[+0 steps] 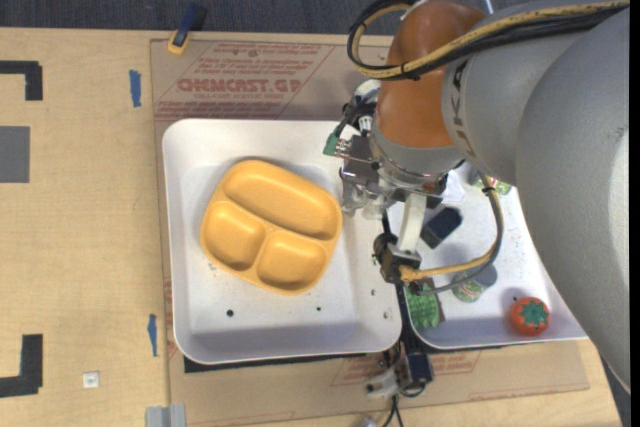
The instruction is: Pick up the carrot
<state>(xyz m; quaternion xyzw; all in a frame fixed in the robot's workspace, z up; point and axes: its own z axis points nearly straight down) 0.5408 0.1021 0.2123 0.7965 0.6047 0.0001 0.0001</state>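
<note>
Claw (392, 260) apparently over bin divider (385, 290)

Left bin (190, 215): mostly taken up by a yellow divided plate (270, 223) sitting toward the middle and far side — bare white floor along the near edge, down the left edge, and in the near right corner. Room to pass along those strips. Right bin (560, 325): largely hidden under the arm (520, 95), which blocks the far and middle parts from above. Open floor showing at the near edge only — shared with a small orange-red toy with a green top (529, 313) in the near right corner and a greenish piece (468, 290) just left of it. Ridge between the two bins crowded by gripper (395, 260) hardware and cables.
</note>
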